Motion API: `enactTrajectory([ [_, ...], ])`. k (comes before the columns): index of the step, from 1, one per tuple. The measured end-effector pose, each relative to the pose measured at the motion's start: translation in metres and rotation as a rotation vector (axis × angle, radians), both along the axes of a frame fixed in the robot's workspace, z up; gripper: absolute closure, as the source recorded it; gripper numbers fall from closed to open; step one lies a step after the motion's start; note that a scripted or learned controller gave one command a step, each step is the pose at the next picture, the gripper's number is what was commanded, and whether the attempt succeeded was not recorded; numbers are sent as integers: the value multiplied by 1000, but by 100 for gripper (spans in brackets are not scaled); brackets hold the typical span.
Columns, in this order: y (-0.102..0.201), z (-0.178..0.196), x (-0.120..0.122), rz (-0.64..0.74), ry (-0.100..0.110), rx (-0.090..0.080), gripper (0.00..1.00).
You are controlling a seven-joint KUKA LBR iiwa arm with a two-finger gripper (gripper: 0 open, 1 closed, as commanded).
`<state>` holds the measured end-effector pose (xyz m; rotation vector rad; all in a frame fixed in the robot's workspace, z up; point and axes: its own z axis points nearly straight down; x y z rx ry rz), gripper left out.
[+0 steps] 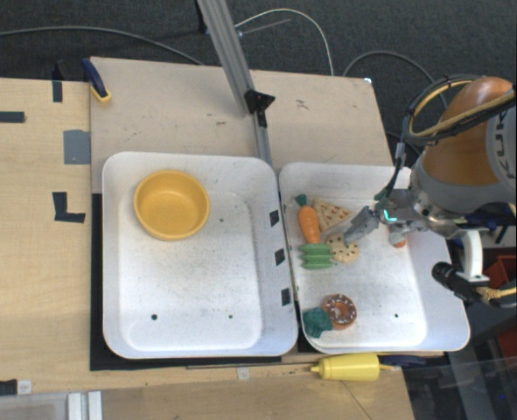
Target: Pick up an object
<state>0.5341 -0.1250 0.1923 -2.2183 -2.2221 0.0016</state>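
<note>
Left bin [118, 261]: yellow bowl [171, 204], set well apart.
Right bin [415, 313]: toys clustered at its left side — carrot [309, 224], green piece [316, 256], donut [338, 311].
Arm [464, 160]: slanted in from the right.
Gripper [356, 228]: low beside the carrot; finger state cannot be told.

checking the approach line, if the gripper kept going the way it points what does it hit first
Probably the cracker beside the green toy: the gripper points down-left toward them in the right bin. Its height above them is unclear.
</note>
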Motion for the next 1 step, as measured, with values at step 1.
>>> enactTrajectory([
  [1, -6, -47, 1, -1, 5, -1, 0],
])
